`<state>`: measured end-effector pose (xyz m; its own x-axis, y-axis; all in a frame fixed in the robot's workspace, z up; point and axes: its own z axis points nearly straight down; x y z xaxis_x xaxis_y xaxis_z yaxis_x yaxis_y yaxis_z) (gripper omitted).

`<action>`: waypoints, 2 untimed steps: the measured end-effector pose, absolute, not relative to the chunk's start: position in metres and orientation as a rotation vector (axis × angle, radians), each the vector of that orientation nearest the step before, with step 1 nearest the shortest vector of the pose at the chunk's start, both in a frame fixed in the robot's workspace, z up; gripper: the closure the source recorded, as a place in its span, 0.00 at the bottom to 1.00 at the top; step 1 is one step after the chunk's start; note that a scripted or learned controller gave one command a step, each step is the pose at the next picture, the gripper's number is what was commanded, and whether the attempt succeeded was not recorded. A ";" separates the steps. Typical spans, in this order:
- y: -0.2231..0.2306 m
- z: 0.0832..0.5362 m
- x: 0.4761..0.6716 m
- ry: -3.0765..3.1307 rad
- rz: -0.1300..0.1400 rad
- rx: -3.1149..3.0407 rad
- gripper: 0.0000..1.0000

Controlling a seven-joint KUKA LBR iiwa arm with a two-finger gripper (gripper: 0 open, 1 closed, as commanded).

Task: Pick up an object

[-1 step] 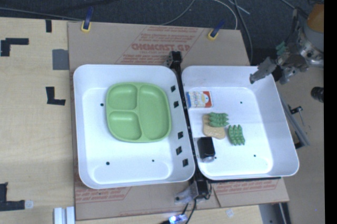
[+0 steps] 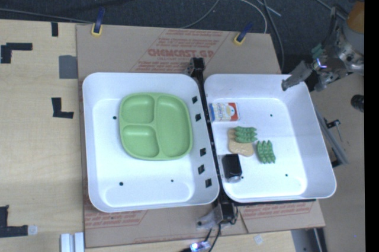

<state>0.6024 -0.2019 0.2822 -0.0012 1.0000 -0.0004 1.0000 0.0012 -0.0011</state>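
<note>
1. Two white bins sit side by side on the surface; take the right bin (image 2: 296, 144) as your reference.
2. Inside it, near its left wall, locate a small white packet (image 2: 224, 111), two green pieces (image 2: 244, 133) (image 2: 265, 151), a tan piece (image 2: 241, 147) and a black object (image 2: 231, 166).
3. The left bin (image 2: 98, 144) holds a green divided plate (image 2: 156, 126).
4. Observe the hand (image 2: 294, 80) above the right bin's upper right corner; you cannot tell whether it is spread or pressed together.
</note>
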 end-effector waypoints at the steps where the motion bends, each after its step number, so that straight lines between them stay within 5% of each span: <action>1: -0.211 0.225 0.605 -2.218 0.008 -2.218 0.00; 2: -0.210 0.181 0.605 -2.220 0.006 -2.217 0.00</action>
